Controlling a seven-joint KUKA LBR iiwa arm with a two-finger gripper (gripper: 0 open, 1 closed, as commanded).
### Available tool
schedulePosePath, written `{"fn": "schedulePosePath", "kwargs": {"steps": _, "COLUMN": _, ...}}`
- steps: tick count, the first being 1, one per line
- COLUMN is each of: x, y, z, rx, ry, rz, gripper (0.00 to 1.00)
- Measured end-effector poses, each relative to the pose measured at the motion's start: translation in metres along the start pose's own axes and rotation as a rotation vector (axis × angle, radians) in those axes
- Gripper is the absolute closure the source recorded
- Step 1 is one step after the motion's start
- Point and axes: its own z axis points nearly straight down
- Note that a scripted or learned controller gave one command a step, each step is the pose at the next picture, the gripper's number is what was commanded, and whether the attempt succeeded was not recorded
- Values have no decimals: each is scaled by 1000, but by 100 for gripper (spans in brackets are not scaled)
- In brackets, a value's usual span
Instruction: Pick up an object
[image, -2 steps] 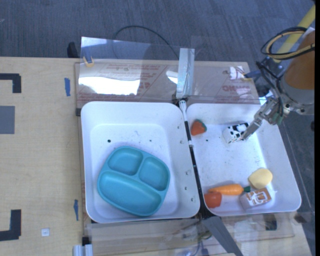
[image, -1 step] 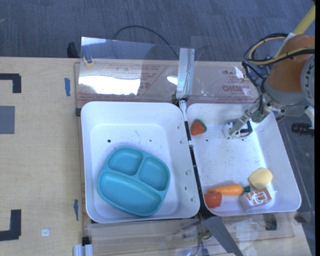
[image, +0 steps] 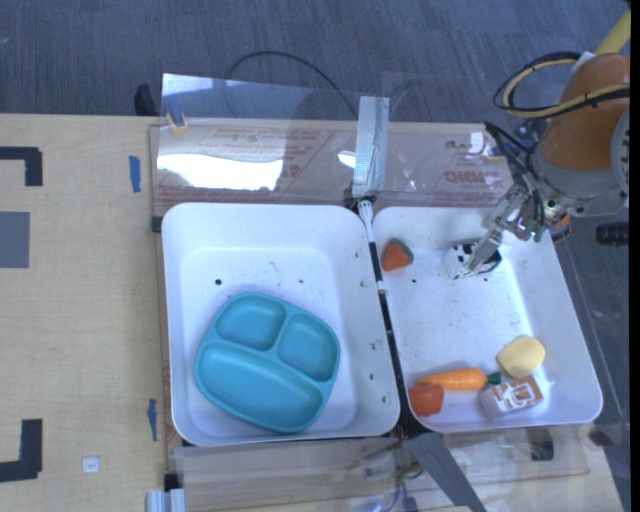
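Note:
My gripper (image: 472, 260) hangs low over the back of the right bin (image: 560, 300), reaching in from the upper right. A small orange-red strawberry-like toy (image: 397, 255) lies to its left near the divider, apart from it. Along the bin's front lie an orange carrot (image: 455, 379), a red tomato-like piece (image: 427, 399), a pale yellow lemon-like piece (image: 521, 354) and a small white carton (image: 513, 396). Nothing shows as held by the gripper.
The left bin (image: 200, 240) holds a teal divided plate (image: 266, 360). Clear plastic panels (image: 260, 140) stand behind both bins. Black and yellow cables (image: 530, 85) loop by the arm at the upper right.

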Motion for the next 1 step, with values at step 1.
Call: {"fn": "schedulePosePath", "kwargs": {"steps": 1, "x": -6, "y": -22, "z": 42, "rx": 5, "ry": 14, "rz": -227, "gripper": 0}}
